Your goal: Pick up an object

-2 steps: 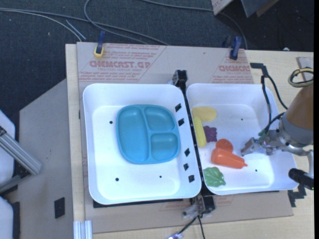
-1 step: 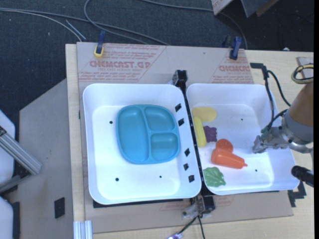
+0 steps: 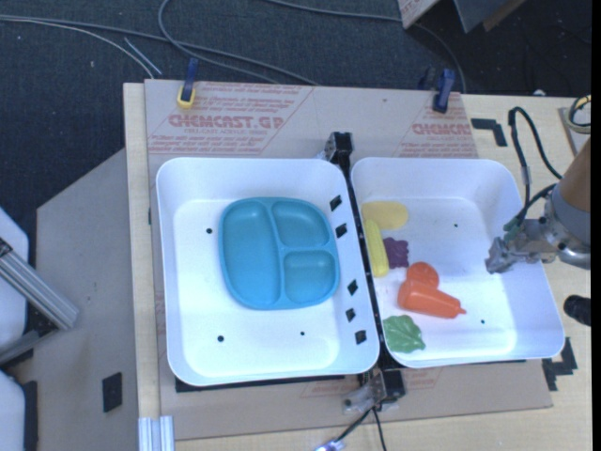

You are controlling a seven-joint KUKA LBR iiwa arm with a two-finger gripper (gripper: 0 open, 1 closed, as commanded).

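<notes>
Camera view: we see the end effector [image 3: 500, 255] over the right bin [image 3: 488, 172], near that bin's right wall, with nothing between its fingers as far as we can make out. We cannot tell whether it's wide or narrow; the tip is too small and blurred.

Candidates all sit in the right bin, bunched toward its left side: yellow piece [image 3: 385, 216] near the far-left corner, a yellow stick-shaped toy [image 3: 377, 250] along the left wall, purple grapes [image 3: 397, 251] just beside it, orange carrot-like toy [image 3: 427, 296] mid-bin, green leafy toy [image 3: 404, 333] at the near-left corner. Left bin [image 3: 188, 252] carries a blue divided plate [image 3: 279, 252].

Status, our read: no pick done yet. Nothing lifted, everything lying on the bin floor. The end effector is apart from the nearest item, the orange toy. Left to do: travel toward the cluster, descend, close, lift.
</notes>
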